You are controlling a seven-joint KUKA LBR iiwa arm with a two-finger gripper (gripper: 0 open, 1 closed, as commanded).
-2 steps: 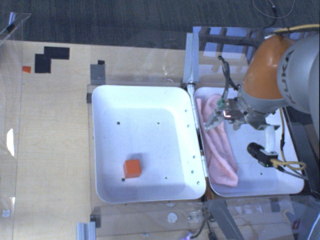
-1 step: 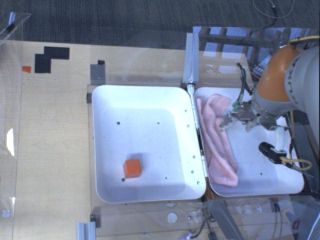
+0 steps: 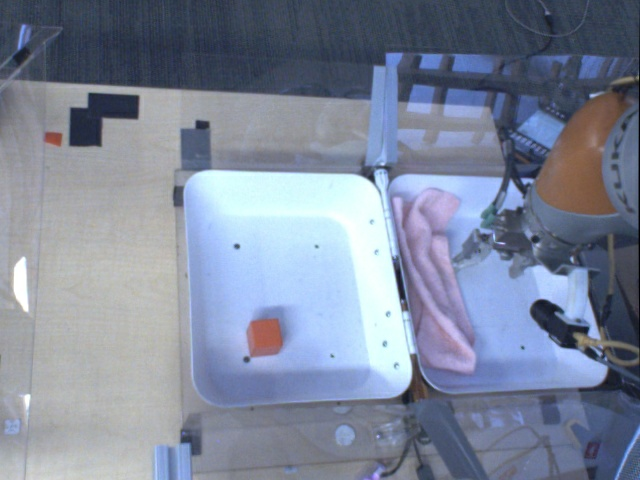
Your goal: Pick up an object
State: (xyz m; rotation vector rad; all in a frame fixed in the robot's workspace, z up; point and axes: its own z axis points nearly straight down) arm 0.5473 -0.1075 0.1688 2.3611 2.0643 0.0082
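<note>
Camera view. Gripper (image 3: 482, 245) sits over the right bin (image 3: 520, 363), reaching in from the right, wrist under the orange band (image 3: 580, 163). The two fingers appear spread; nothing shows between them.

Edges and room: the pink towel (image 3: 435, 278) lies just left of the fingertips, close but seemingly not touching. It runs as a long folded strip along the right bin's left wall, from near the far rim to near the near rim. Bare white floor lies below and to the near side of the jaws, between towel and the bin's right wall. A black cable end (image 3: 553, 321) with a yellow tip hangs on the near-right side of the gripper, over the right rim.

The orange block (image 3: 265, 337) sits far left of the jaws in the left bin (image 3: 200, 268), on the near-left part of its floor, apart from all walls. A metal divider (image 3: 395, 268) where the two rims meet stands between the jaws and that bin.

Surface and room: light wood bench (image 3: 100, 318), black tape marks (image 3: 100, 116) at the far left, dark carpet (image 3: 250, 18) beyond.
</note>
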